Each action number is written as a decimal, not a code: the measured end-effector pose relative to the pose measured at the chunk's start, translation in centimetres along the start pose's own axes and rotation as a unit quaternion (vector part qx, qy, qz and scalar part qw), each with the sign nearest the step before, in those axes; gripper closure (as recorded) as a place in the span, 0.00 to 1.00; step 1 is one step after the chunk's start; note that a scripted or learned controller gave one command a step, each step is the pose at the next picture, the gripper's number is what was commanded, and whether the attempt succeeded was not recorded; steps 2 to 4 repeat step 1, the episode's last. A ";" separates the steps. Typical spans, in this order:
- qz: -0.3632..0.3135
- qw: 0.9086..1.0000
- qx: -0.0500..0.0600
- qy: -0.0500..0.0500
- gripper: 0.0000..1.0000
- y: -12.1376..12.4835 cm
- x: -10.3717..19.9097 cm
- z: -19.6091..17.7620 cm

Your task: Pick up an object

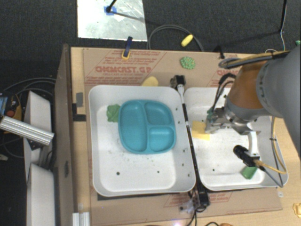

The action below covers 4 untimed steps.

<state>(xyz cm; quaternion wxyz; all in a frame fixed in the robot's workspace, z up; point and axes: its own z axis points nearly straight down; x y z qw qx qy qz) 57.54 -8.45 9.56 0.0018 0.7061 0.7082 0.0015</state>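
Observation:
In the right bin (221, 180) a yellow block (199, 130) lies near the left wall. My gripper (211, 122) hangs right over the block's right end, close to it or touching it. A small green block (249, 172) lies in the same bin's front right corner. The left bin (136, 182) holds a blue divided plate (146, 126), and a green leafy piece (113, 112) sits against the plate's left edge.
Behind the bins, on the cardboard, lie a pale yellow piece (150, 82), a knobbly green piece (187, 62) and a yellow piece (187, 40). A black divider rail (187, 131) runs between the bins. The grey arm (268, 91) covers the right bin's far right.

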 end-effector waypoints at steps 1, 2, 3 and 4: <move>0.003 1.000 0.003 0.000 1.00 -3.6 -3.2 1.2; 0.003 1.000 0.003 0.000 1.00 -3.6 -3.2 1.2; 0.003 1.000 0.003 0.000 1.00 -3.6 -3.2 1.2; 0.003 1.000 0.003 0.000 1.00 -3.6 -3.2 1.2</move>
